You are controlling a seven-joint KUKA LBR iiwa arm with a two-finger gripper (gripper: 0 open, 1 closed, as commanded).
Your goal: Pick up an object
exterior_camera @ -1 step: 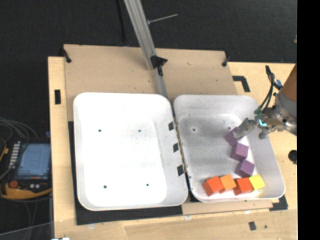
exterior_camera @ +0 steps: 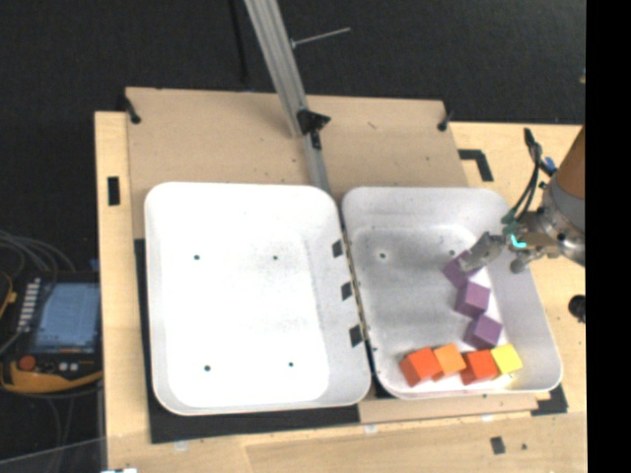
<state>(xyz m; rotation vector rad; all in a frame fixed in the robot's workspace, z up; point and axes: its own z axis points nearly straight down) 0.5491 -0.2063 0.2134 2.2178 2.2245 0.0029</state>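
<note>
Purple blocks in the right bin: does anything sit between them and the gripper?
Nothing visible does. The gripper hangs over the right bin, just above the topmost of the purple blocks. The orange blocks and yellow block lie beyond them, along the near wall.

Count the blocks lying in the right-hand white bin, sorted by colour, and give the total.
Purple cube-shaped blocks: 3
Orange cube-shaped blocks: 3
Yellow cube-shaped block: 1
Total: 7
</note>
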